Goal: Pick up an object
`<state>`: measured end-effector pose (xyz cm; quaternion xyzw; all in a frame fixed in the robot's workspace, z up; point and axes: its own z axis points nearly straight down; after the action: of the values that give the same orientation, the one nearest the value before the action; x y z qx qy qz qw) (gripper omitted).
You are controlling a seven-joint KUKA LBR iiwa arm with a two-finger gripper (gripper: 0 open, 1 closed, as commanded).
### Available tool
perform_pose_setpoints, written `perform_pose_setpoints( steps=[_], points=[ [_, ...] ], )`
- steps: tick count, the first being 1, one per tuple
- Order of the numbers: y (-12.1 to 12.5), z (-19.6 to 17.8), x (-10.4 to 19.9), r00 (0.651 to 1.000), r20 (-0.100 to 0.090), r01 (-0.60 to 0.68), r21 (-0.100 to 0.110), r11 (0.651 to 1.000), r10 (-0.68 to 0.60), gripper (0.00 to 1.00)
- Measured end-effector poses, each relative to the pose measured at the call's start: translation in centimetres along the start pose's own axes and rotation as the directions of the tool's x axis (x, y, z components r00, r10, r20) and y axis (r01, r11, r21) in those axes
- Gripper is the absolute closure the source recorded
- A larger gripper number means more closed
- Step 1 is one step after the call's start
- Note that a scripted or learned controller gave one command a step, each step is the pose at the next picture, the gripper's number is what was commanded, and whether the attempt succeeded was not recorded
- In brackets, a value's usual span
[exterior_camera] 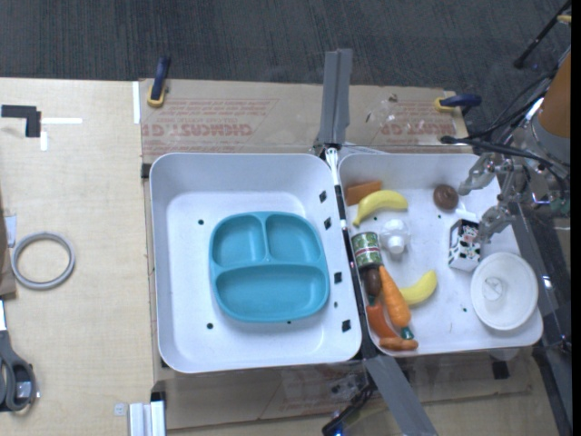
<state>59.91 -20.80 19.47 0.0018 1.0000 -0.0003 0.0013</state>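
My gripper hangs over the right side of the right bin, its two metal fingers spread open with nothing between them. Just below and left of it stands a small white box with black marks. A brown ball lies to the gripper's left. Further left are a yellow banana, an orange wedge, a small white lump, a green-labelled bottle, a carrot and a small yellow banana. A white bowl sits in the bin's near right corner.
The left bin holds a blue divided plate. A grey tape ring and scissors lie on the bench at the far left. Dark cables run beside the arm at the right.
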Motion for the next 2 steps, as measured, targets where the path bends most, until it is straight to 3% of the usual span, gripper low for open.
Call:
perform_pose_setpoints(
  steps=[1, 2],
  points=[
    [-1.2, 7.9, -3.4, 0.998, 0.023, 0.058, 0.009, 0.998, -0.059, 0.00],
    [-1.4, 8.5, 0.7, 0.994, 0.031, 0.106, 0.011, 0.994, -0.106, 0.00]
  ],
)
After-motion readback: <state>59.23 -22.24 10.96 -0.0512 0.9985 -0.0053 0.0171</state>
